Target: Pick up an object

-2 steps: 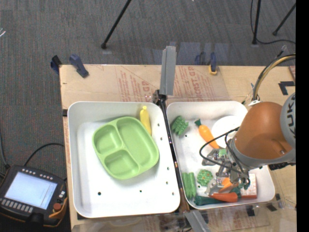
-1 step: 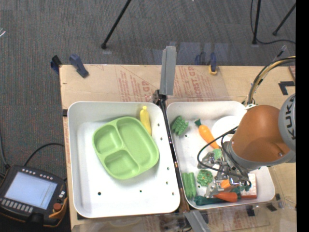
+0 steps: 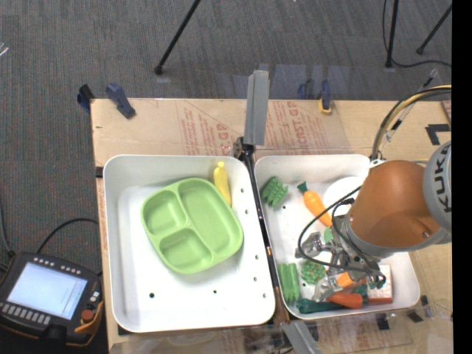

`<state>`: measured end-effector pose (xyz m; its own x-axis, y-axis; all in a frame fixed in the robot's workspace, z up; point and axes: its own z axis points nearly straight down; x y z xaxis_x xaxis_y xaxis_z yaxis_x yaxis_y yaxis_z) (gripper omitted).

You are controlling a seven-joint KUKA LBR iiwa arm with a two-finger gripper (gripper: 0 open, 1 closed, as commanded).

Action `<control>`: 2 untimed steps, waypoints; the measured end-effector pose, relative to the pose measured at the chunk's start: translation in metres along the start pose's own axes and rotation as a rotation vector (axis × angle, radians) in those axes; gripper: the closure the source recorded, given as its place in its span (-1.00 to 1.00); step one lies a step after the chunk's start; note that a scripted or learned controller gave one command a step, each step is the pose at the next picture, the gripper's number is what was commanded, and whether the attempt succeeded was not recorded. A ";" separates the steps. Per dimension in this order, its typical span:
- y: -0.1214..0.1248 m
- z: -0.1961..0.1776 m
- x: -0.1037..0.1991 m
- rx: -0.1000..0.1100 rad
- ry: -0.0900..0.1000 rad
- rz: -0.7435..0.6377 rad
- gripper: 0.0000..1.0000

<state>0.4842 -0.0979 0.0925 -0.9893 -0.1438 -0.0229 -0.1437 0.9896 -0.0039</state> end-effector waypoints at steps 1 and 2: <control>0.002 -0.008 0.002 -0.003 0.008 -0.005 1.00; 0.002 -0.008 0.001 -0.002 0.005 -0.005 -1.00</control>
<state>0.4832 -0.0958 0.1009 -0.9887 -0.1487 -0.0179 -0.1487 0.9889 -0.0016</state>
